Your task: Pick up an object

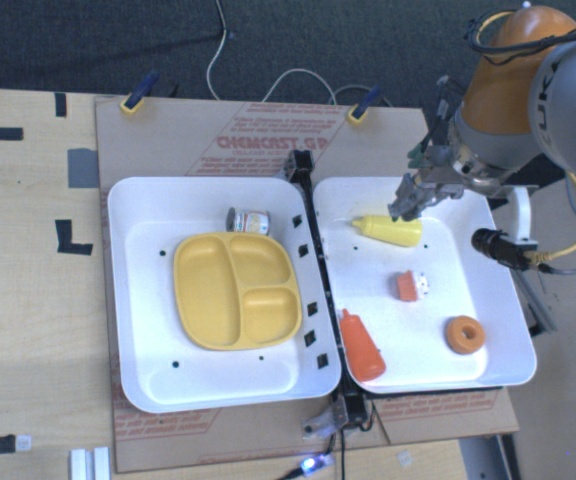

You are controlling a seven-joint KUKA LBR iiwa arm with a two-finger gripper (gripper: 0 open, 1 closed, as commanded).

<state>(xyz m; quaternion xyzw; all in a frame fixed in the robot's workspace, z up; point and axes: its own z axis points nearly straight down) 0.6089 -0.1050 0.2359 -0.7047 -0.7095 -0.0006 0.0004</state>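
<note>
Nearest the camera, at the front of the right bin [508,363], an orange-red bottle [361,347] lies against the divider between the two bins, its narrow end pointing away. To its right a brown ring-shaped doughnut toy [465,335] sits near the bin's front right corner, and a little farther back, well apart from both, rests a small orange and white block [409,286]. In the left bin [133,298] a yellow divided plate [237,289] with three compartments lies flat in the middle; just behind its far rim a small metal can [247,221] lies on its side, its label too small to read. Toward the back of the right bin a yellow squeeze bottle [391,230] lies on its side, nozzle pointing left. The gripper [409,204] hangs directly over the bottle's right end, close above or touching it; whether it is spread or clamped cannot be told from this angle. Behind the bins, the cardboard sheet [258,138] under them bears red print reading "CHEMCAST", with further smaller lines illegible. Two yellow and blue clamps [139,94] grip its far edge.
</note>
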